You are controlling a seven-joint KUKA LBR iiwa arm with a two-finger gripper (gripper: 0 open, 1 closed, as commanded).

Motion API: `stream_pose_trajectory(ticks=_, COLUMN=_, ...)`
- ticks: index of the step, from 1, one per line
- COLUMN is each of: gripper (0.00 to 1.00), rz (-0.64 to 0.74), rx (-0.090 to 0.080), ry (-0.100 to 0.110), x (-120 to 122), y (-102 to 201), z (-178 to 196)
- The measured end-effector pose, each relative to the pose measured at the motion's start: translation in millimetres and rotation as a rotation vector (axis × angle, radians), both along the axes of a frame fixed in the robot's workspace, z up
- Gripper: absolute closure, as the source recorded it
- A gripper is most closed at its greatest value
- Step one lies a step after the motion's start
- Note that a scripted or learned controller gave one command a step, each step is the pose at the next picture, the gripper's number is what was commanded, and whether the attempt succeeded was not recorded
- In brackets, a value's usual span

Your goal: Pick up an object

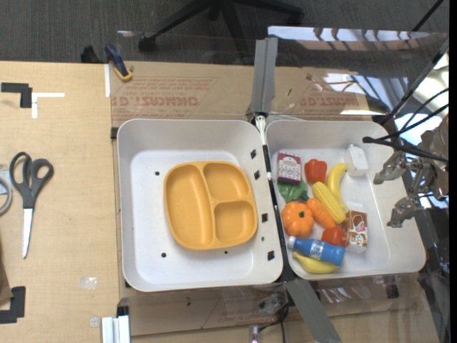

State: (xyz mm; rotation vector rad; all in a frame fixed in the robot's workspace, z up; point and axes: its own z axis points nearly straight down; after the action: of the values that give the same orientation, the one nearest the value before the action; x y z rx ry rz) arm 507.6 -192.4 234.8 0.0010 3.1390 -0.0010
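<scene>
White bins are sitting side by side, the left bin point(136, 213) holding a yellow tray point(211, 204), the right bin point(400, 252) holding toy food like an orange pumpkin point(298, 219), corn point(329, 201) and a blue bottle point(318, 249), while the gripper point(397, 189) is hanging open, holding nothing.

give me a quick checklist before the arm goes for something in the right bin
1. Objects present in the right bin: ok, toy food piled there.
2. Gripper over that bin: ok, at its right side.
3. Gripper free of objects: ok, nothing between its fingers.
4. Easy target: not ok, pumpkin, corn and blue bottle crowd together.
5. White block near the gripper: ok, apart from the pile.
</scene>
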Motion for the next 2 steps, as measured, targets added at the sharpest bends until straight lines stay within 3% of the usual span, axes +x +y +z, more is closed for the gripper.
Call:
stream_pose_trajectory(ticks=1, gripper=0.00, rz=0.089, rx=0.000, ry=0.002, x=-25.4, y=18.3, z=-134.1)
stream_pose_trajectory(ticks=2, gripper=0.00, rz=0.016, rx=0.001, ry=-0.001, x=13.1, y=82.8, z=-142.6)
